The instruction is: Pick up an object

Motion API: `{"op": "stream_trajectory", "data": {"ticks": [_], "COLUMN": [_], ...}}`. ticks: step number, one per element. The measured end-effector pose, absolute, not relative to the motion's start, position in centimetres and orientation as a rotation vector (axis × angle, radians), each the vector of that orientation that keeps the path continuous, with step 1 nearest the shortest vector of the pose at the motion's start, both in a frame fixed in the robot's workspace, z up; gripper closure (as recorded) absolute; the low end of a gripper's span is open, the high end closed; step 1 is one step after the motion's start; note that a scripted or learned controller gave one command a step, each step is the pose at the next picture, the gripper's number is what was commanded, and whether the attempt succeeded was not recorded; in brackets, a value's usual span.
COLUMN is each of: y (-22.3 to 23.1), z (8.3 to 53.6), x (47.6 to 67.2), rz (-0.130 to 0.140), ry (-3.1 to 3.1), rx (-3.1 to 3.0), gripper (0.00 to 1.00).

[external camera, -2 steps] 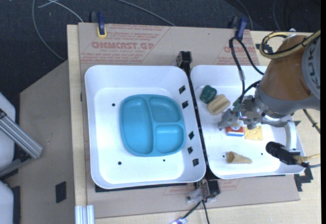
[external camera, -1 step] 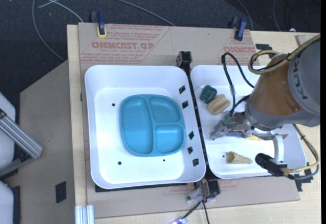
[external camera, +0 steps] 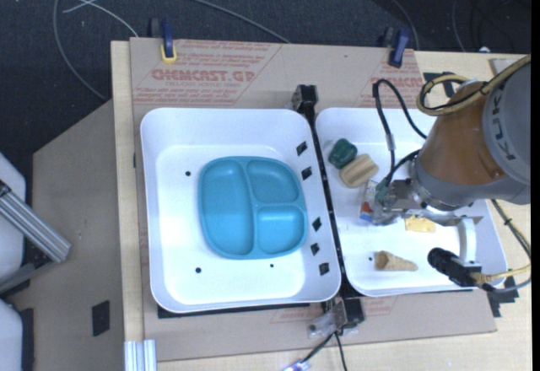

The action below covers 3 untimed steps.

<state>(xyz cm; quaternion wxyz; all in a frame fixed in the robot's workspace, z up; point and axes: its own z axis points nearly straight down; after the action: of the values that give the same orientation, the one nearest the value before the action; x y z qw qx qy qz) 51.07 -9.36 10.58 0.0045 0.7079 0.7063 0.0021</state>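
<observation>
Reaches down into the right bin (external camera: 364, 275) with the gripper (external camera: 384, 202), open or shut too hard to tell, right by a small red bit (external camera: 366, 212), likely to grab it, with a tan block (external camera: 358, 169) and green lump (external camera: 342, 152) just behind, a cone (external camera: 395, 260) in front, and a blue plate (external camera: 253, 206) over in the left bin (external camera: 169, 160).

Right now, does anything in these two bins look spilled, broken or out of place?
Nothing stands out. The blue divided plate lies flat in the left bin; the small items sit loose in the right bin, none spilled.
</observation>
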Motion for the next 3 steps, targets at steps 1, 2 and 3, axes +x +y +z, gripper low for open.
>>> {"op": "stream_trajectory", "data": {"ticks": [1, 2, 3], "y": [-9.1, -8.7, -8.7], "z": [16.9, 23.2, 24.5], "x": [51.4, 51.3, 51.4], "rz": [0.006, 0.007, 0.003], "ry": [2.220, 2.220, 2.221], "rx": [2.217, 2.216, 2.219], "gripper": [1.00, 1.00, 1.00]}}
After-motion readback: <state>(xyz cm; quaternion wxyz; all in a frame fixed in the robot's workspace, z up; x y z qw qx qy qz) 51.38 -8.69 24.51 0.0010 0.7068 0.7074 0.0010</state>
